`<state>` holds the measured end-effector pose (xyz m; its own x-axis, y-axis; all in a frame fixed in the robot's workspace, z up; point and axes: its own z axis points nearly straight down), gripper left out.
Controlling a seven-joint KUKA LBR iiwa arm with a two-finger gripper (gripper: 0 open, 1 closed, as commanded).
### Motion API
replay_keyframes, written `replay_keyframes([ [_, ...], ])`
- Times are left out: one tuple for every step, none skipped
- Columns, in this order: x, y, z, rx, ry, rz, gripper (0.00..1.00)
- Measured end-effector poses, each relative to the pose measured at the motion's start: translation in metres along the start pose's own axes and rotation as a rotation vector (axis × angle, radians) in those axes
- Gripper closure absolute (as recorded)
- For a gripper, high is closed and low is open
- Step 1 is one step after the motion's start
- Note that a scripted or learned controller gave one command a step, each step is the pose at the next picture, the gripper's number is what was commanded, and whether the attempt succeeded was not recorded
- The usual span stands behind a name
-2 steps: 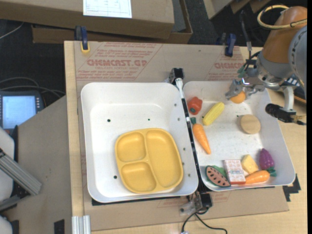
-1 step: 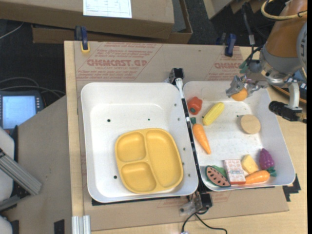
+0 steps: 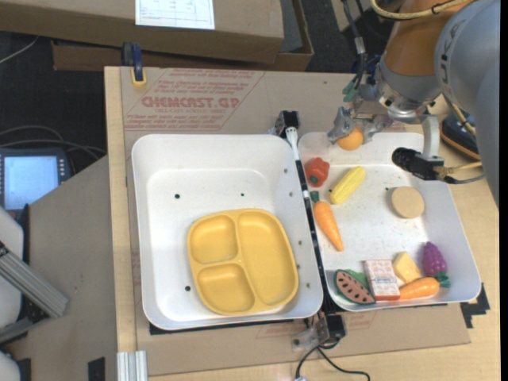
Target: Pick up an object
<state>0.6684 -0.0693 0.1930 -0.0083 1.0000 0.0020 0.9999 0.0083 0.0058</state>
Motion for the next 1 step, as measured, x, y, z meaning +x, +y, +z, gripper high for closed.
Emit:
replay_keyframes([
  [0.0319, -0.0383, -0.0214, 0.008, 0.001, 0.005, 1.00],
])
